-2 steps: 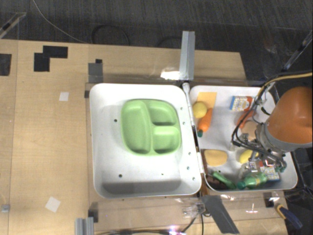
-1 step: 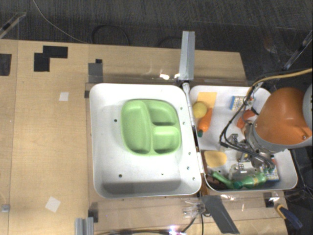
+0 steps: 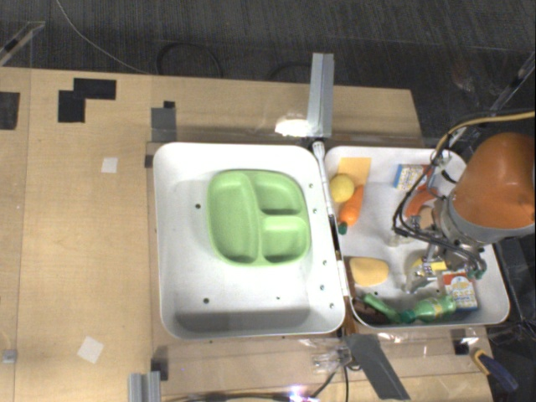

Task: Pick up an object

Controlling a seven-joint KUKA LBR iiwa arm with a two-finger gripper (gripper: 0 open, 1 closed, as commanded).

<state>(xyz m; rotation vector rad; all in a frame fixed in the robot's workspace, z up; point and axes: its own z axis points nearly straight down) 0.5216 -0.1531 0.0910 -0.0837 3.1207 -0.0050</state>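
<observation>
Below, we see two white bins side by side on a wooden bench [image 3: 75,266]. Filling much of the left bin [image 3: 180,308], at centre frame, is a green divided tray [image 3: 255,216] with three compartments. The right bin [image 3: 381,153], at lower right of the frame, holds the loose objects: a yellow card [image 3: 355,168] at its upper left, a yellow lemon-like fruit [image 3: 342,188] just below it, and an orange carrot [image 3: 351,207] touching that fruit on its lower right. Further down lies a pale yellow rounded item [image 3: 369,271], and along the bottom wall a green bottle [image 3: 423,311] lies on its side beside a dark green item [image 3: 377,305]. A small printed box [image 3: 409,176] sits near the upper wall, and another printed packet [image 3: 461,292] lies at lower right.

We see the arm [image 3: 498,182], with its orange band, entering from the right edge over the right bin. Its gripper [image 3: 429,268] hangs low over the bin's right half, just above the green bottle and beside the printed packet. We cannot tell whether the fingers are spread or pressed together, nor whether anything sits between them.
</observation>
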